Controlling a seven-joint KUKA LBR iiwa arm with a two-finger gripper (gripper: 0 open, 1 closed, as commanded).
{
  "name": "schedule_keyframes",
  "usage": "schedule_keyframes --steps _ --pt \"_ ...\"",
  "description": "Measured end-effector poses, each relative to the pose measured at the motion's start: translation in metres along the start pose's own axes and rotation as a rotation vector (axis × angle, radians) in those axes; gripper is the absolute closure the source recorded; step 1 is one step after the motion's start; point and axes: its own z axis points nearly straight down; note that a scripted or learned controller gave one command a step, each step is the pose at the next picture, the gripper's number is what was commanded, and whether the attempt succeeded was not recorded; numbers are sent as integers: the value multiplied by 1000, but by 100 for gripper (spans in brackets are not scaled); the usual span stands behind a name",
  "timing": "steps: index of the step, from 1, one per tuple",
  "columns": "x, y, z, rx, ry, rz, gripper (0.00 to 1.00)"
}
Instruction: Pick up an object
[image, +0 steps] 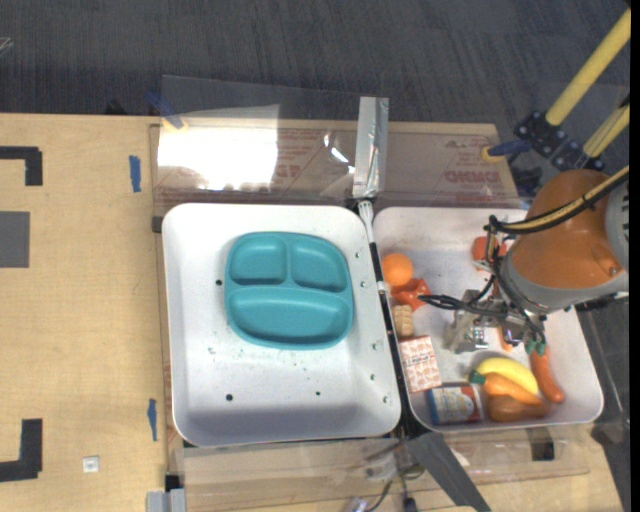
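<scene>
Seen from above at a slant, a bench carries two shallow white bins side by side. Sitting in the left bin (190, 380) is a teal divided plate (290, 288) with three compartments. Toys crowd the right bin (440, 225): an orange fruit (397, 270) near its left wall, a small red piece (411, 294) just below that, a tan lumpy piece (404, 321), a flat printed packet (419, 362), a small can (452, 404) lying on its side at the front edge, a yellow banana (508, 375) resting on a brown rounded item (512, 407), and an orange carrot (546, 376) at the right.

Reaching in from the right, the grey arm with its orange band (562, 245) hangs over the middle of the right bin. Its gripper (478, 328) points down onto bare bin floor, just above the banana and right of the packet. Whether its tips are spread or closed cannot be told; cables and metal parts blur together there, and nothing can be seen held.

By my judgement this is the descent or approach step of a pick, with no object yet secured. The banana looks the nearest candidate. The next move would call for settling squarely over one item, closing around it, then lifting straight up clear of the neighbours.
</scene>
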Motion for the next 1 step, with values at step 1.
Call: schedule_keyframes --steps 1 --pt "0 0 1 0 2 0 0"
